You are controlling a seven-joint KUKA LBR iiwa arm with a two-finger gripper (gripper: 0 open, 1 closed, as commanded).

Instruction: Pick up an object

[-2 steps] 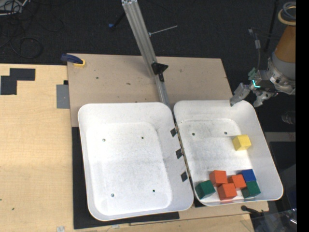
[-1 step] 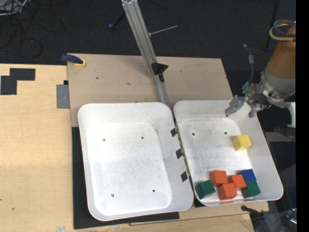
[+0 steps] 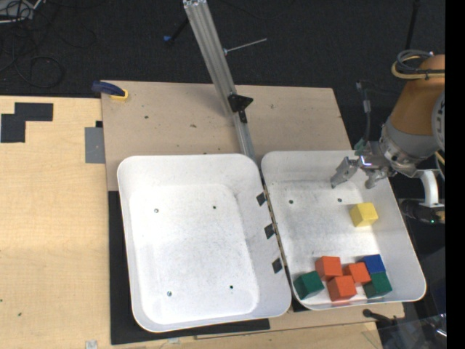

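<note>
No readable text, labels, brands, numbers or signs anywhere in view. Both white bins blank. Coloured blocks plain-faced. Arm casing bare, no lettering legible. Wooden bench unmarked apart from dark patches, which carry no writing. Aluminium rail plain too.

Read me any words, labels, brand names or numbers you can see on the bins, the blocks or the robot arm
There is no legible text.
The two white bins: plain, no markings.
Yellow block, orange blocks, green blocks and blue block: plain coloured faces.
Arm's orange band and gripper: no label to make out.
Black shapes on the wooden bench are patches, not letters.
</note>
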